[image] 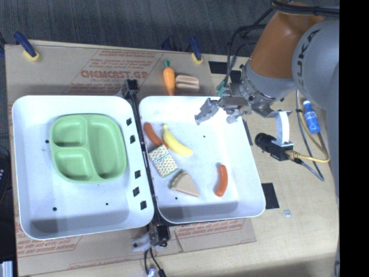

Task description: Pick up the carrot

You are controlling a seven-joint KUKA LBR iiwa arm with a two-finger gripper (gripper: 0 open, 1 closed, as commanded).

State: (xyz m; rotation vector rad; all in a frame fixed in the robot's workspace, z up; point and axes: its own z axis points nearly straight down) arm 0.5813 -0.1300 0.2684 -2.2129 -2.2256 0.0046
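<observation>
Carrot (168,78) lies outside the right bin's (242,203) far edge; hand (218,111) apparently spread, empty.

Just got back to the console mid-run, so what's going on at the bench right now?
The arm reaches in from the right, with its gripper open above the upper part of the right bin, holding nothing. The carrot lies outside the bins, on the cardboard just above the right bin, beside a small tan block. It is not yet picked up. In the right bin sit a banana, two sausages and a few other pieces. The left bin holds a green tray.
</observation>
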